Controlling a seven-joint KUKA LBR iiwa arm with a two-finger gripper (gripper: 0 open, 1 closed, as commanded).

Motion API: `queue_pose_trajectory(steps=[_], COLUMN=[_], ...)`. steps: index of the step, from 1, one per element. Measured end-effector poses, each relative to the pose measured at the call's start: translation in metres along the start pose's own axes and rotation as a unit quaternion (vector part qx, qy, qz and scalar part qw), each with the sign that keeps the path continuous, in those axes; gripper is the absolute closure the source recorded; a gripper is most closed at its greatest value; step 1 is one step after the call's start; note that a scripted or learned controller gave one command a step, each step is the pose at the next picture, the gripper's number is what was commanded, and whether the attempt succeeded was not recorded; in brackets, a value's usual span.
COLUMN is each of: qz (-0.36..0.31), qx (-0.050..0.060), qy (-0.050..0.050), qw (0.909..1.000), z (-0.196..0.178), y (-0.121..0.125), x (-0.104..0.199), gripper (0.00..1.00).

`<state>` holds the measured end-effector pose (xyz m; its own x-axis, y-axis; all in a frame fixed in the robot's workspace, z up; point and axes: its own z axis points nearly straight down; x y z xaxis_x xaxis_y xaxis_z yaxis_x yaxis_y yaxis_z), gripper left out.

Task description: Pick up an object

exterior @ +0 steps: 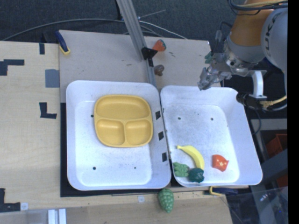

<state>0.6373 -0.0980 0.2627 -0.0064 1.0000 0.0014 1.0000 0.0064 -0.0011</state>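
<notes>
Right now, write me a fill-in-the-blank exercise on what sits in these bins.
1. The yellow divided plate lies in the ____ bin.
2. The banana lies in the right bin, between the broccoli and the red ____.
3. The green grapes lie ____ both bins, on the bench.
4. The gripper hangs over the right bin's ____ edge.

Missing words: left; strawberry; outside; far

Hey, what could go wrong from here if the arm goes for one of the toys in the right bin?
The banana, the green broccoli pieces and the red strawberry crowd the right bin's near edge, so a grasp may catch two or hit the wall. The gripper hovers over the far rim, a long reach away.
</notes>
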Motion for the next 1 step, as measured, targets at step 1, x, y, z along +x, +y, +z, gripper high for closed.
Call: queue_pose_trajectory(steps=[1], qz=[0.000], qx=[0.000], qy=[0.000], qw=[1.0000], z=[-0.0026], y=[-0.0037], x=[0.0500], gripper=[1.00])
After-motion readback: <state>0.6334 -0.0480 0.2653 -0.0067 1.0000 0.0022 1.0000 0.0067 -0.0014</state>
